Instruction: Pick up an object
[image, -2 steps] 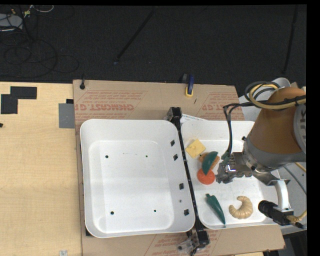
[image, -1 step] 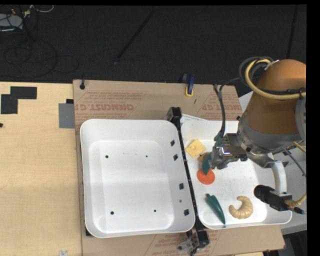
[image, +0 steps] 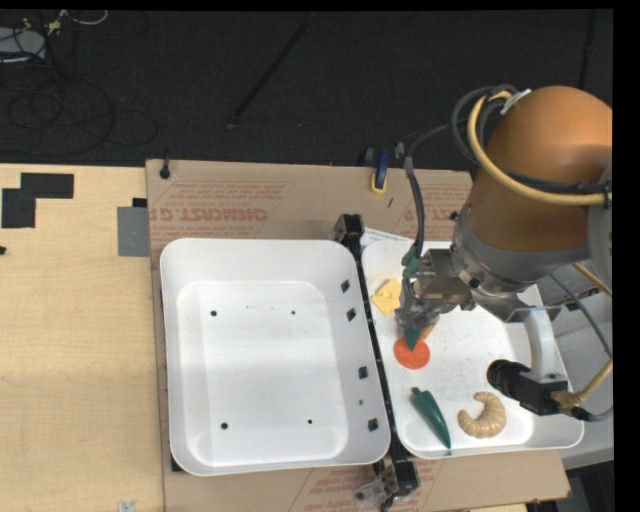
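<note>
We see the claw (image: 415, 328) low over the right bin (image: 462, 345), its tip overlapping the top edge of 1 red disc (image: 412, 354), so that part of the disc is hidden. We cannot tell whether the claw is released or clenched, nor whether it touches the disc. Just behind it lies 1 yellow piece (image: 386, 296), partly covered by the claw's body. Nearer the front rim lie 1 teal piece (image: 432, 416) and 1 beige curved piece (image: 483, 416), close together but apart: 4 things in that bin. The arm (image: 540, 170) hides the bin's far right corner. The left bin (image: 260, 360) shows 4 small dark spots on its floor. The 2 bins sit on cardboard (image: 250, 195) with red printing, upside down and too blurred for us to read.
</note>
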